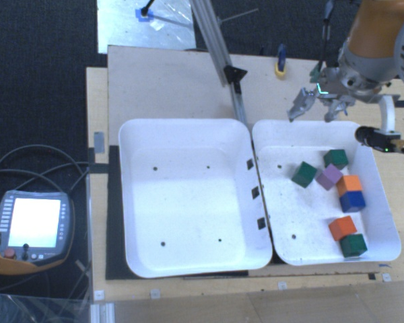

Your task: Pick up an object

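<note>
We look down at a slant on a bench holding two shallow white bins side by side. The arm (382, 25), grey with a broad orange band, comes in from the upper right. Its gripper (316, 108) hangs above the far rim of the right bin (283, 247). The two fingers are spread apart with bare space between them, and they grip nothing.

All the blocks lie in the right bin, below and to the right of the gripper as we see it. Closest to it are a dark green block (336, 158) near the bin's far wall and another green block (304, 174), tilted, a little farther off. A purple block (329, 177) lies between those two, touching or nearly touching the tilted green one. Just beyond the purple one, an orange block (351, 184) sits against a blue block (352, 201). Farthest from the gripper, in the bin's near right corner, a second orange block (342, 227) touches a third green block (353, 245).

The left bin (141, 147) lies well to the gripper's lower left. A handheld control pendant (28, 232) with a bright screen rests far off at the left edge, beside the bench.
</note>
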